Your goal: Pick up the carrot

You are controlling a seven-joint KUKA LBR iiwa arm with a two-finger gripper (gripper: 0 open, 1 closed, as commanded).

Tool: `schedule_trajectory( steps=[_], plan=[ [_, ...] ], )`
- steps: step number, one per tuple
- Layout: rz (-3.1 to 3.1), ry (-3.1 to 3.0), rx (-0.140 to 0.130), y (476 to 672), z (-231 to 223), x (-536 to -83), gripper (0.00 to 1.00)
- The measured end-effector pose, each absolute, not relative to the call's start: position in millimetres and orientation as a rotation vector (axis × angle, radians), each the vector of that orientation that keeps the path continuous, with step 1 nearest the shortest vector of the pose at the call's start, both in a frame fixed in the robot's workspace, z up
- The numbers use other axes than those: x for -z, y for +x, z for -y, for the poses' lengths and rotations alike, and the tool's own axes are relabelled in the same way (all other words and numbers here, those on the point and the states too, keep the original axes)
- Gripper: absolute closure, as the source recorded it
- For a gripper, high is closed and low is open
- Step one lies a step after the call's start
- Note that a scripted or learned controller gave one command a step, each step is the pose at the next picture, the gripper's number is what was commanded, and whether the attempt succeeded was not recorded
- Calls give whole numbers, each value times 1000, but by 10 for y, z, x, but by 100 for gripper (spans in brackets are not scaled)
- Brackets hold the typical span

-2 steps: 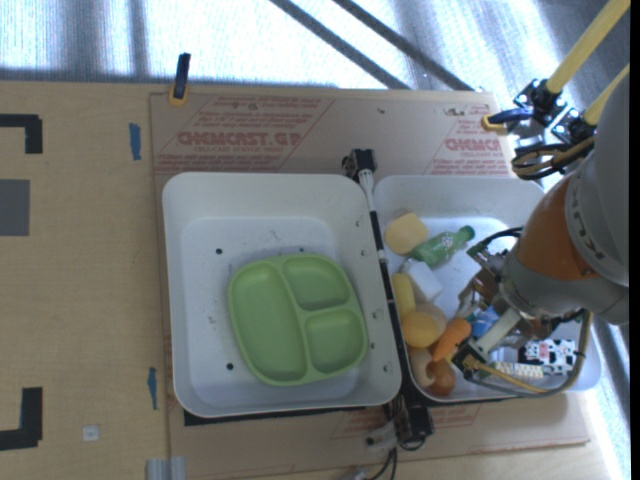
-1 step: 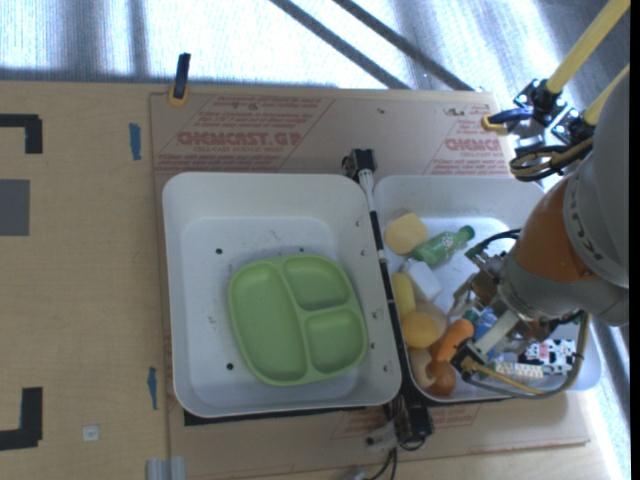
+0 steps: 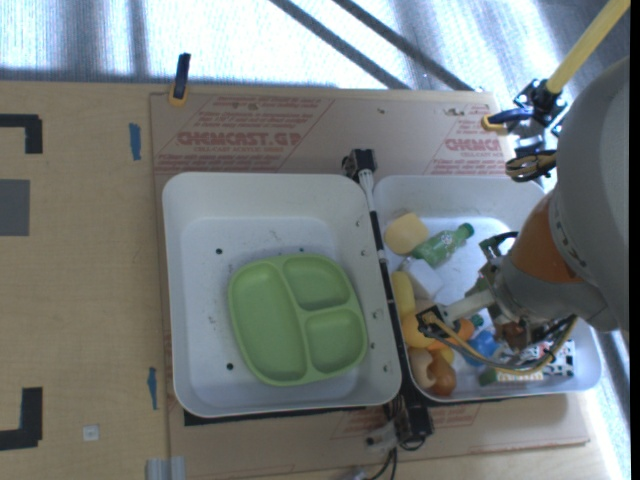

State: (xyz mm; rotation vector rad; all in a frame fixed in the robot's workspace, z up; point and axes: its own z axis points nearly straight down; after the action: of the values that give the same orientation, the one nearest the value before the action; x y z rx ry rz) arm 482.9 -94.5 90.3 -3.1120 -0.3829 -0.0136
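**Fig. 1. Overhead view of the counter (image 3: 80, 268) at the approach to the carrot.** The pincer (image 3: 503, 330) is low inside the right bin (image 3: 592, 370), among crowded toy foods. The wrist hides its tip, so it cannot be told whether it is released or clenched, and nothing can be confirmed as held.

The carrot (image 3: 413, 336) is taken to be the orange piece left of the pincer in the view, close to the wall shared with the left bin (image 3: 190, 268). It is partly covered, so the identification is tentative.

Neighbouring items:
- A yellow elongated piece (image 3: 402, 292) lies just beyond the carrot.
- A brownish rounded item (image 3: 437, 373) lies just nearer the camera than the carrot.
- A blue item (image 3: 483, 345) sits close beside the pincer.
- A green bottle (image 3: 441, 245) and a pale yellow piece (image 3: 405, 231) lie farther off, toward the far wall.
- A green divided plate (image 3: 298, 318) rests in the left bin, well to the pincer's left.

Handling, as a judgement: the carrot is probably a light, rigid plastic toy with a smooth tapered skin, so it is likely to slip or roll. The best hold looks to be across its thicker middle, square to its long axis. The bin wall and the neighbours touching it leave little room to get around it.
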Motion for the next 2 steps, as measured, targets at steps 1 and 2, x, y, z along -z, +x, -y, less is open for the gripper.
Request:
schedule_trajectory(
  steps=[1, 2],
  plan=[
    [549, -3088, 4, 4813, 392, -1869, 0],
    [971, -2981, -12, 4784, 482, -1836, 0]
  ],
)
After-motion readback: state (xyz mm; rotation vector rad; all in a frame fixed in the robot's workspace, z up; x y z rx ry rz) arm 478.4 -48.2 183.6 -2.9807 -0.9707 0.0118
